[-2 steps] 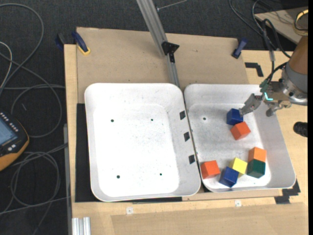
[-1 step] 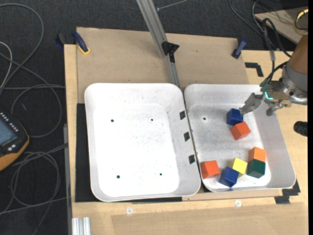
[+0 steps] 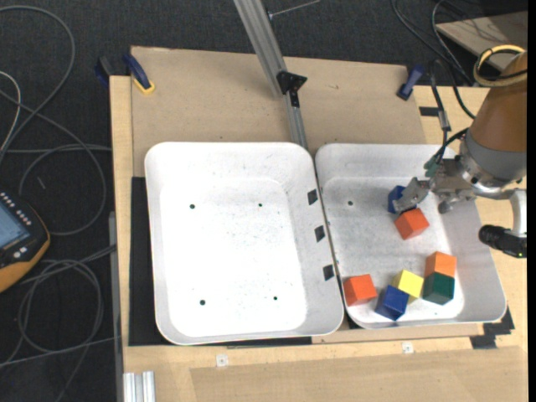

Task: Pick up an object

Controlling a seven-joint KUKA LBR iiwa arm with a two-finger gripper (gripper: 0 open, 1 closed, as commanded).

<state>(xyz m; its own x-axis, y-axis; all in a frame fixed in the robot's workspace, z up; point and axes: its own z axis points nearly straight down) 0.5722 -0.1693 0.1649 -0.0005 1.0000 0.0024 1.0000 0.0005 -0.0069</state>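
My gripper [image 3: 416, 193] is low over the right bin [image 3: 368, 174], reaching in from the right with the orange-banded wrist behind it. A small blue block [image 3: 396, 198] sits right at its tip on the left side; whether it is held is unclear. A red-orange block [image 3: 411, 224] lies just below the gripper, touching or nearly touching it. Along the bin's front lie an orange block [image 3: 360, 288], a blue block [image 3: 391, 301], a yellow block [image 3: 409, 282], a second orange block [image 3: 440, 264] and a dark green block [image 3: 438, 288].
The left bin [image 3: 226, 241] adjoins the right one, with black clips along the shared rim. A metal pole [image 3: 268, 48] slants over the back of the bench. Cables and a handheld device lie on the floor at left.
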